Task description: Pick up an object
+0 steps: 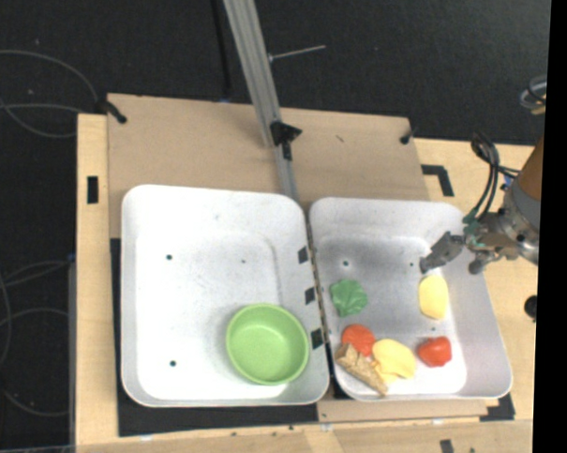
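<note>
Your gripper hangs spread and empty over the right bin's right edge, the yellow fruit just below; descend off-centre and it could roll away

One fixed overhead camera, slanted down on both white bins, moderately distant.

Both white bins, the left bin and the right bin, look like smooth plastic, with grey scuffing dulling their floors. The green bowl is smooth matt plastic. The yellow pieces, red pieces and green lump look like smooth plastic toy food. The bench is matt, tan, board-like. The slanted pole at the far side is brushed metal
</note>
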You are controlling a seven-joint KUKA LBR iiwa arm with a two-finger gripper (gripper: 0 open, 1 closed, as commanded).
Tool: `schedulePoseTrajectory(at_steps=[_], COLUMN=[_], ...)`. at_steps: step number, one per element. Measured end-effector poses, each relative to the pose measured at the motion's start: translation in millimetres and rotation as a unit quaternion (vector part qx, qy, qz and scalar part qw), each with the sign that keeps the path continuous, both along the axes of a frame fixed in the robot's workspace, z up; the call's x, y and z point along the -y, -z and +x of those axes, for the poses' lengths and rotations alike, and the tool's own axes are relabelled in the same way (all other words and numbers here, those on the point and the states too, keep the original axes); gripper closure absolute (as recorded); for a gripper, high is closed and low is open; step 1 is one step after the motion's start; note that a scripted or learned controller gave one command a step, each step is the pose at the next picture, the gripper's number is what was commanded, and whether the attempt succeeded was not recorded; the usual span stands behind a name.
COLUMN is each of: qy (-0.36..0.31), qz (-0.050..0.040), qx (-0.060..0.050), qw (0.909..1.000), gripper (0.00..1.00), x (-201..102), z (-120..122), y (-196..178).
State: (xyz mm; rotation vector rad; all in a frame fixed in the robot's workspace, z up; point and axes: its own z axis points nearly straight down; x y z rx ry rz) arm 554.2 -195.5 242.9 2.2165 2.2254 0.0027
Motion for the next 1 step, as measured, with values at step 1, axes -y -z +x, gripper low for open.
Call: schedulePoseTrajectory(at_steps=[1], qy=[0.0], qz=[0.0002], qx=[0.0], qw=[1.0], gripper=[0.0], x=[-0.2], z=[0.1], y=[0.0])
